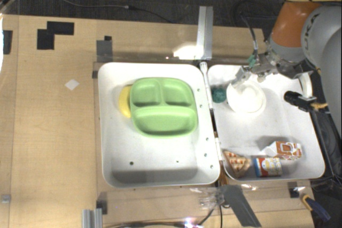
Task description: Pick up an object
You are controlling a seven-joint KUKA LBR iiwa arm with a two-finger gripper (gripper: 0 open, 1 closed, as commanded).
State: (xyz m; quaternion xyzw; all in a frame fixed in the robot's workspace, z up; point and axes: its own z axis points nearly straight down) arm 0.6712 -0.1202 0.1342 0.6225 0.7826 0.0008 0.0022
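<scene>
On the wooden desk point(48, 131), the left white bin point(155, 168) holds a green three-compartment plastic tray point(162, 105), while in the right white bin point(283, 125) the gripper point(255, 68), finger state indeterminable, sits beside a white round bowl point(246, 97) near a small teal object point(218, 95).

Bench point(48, 131): light wood, matt. Both bins point(155, 168) point(288, 131): smooth white plastic, faint sheen. Divided green tray point(162, 105): matt plastic. Small carton point(286, 150): printed paper. Arm point(299, 24): glossy orange and grey casing.

Grey arm point(320, 34), orange wrist band
</scene>
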